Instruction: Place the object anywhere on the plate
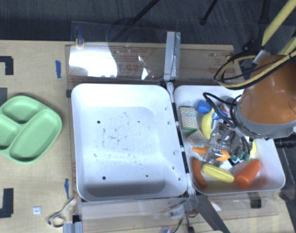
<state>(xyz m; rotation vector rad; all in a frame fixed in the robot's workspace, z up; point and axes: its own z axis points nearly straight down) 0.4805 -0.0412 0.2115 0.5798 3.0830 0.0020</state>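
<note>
The green plate [24, 128], with three compartments, lies on the bench at the far left, outside both bins. My gripper [220, 148] is lowered into the right bin [275, 163], in the middle of a pile of toy food. An orange carrot piece [200, 151] lies right beside it on the left. A yellow banana [206, 124] is just behind it and a corn cob [217, 173] just in front. The arm's orange band [269, 98] hangs over the bin's right half and hides what is beneath.
The left bin [123, 140] sits between the plate and the right bin. Also in the right bin are a blue piece [203, 107], a pale green block [188, 116], a red sausage [197, 174] and an orange-red pepper [248, 173]. Black cables [235, 67] loop behind the arm.
</note>
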